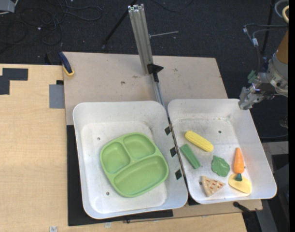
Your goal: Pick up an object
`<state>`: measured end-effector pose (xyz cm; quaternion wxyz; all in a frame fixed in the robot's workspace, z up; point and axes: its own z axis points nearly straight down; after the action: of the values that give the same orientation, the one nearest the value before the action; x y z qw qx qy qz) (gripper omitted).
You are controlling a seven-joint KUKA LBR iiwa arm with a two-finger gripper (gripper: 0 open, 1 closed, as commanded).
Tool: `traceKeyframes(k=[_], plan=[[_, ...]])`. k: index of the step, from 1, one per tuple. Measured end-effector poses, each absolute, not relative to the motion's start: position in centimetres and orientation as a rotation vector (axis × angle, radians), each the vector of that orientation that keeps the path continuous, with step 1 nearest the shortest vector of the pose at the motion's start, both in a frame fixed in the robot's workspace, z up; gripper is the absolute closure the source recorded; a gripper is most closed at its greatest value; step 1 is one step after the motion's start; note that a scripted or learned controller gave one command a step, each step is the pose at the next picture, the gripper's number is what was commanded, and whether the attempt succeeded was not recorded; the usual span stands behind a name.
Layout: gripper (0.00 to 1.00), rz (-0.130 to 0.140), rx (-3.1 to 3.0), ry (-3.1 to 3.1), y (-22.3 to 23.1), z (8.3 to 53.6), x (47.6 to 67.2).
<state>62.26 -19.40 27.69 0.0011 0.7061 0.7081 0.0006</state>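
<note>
Hovering over the right bin's (263, 144) far right corner, my end effector (247, 99) carries nothing; whether its fingers are spread or closed, I cannot tell. Corn (199, 141) lies below.

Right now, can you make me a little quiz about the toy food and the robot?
1. True or false: the corn lies on the green plate.
2. Which toy lies nearest the gripper: A) pizza slice, B) corn, C) carrot?
3. How many sections does the green plate have?

Key:
1. False; it lies in the right bin, and the plate sits in the left bin.
2. B.
3. Three.
</note>
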Motion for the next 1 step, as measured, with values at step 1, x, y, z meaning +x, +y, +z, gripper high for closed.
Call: traceKeyframes(k=[1], plan=[[1.00, -0.002, 2.220, 2.229, -13.39, 27.12, 61.41]])
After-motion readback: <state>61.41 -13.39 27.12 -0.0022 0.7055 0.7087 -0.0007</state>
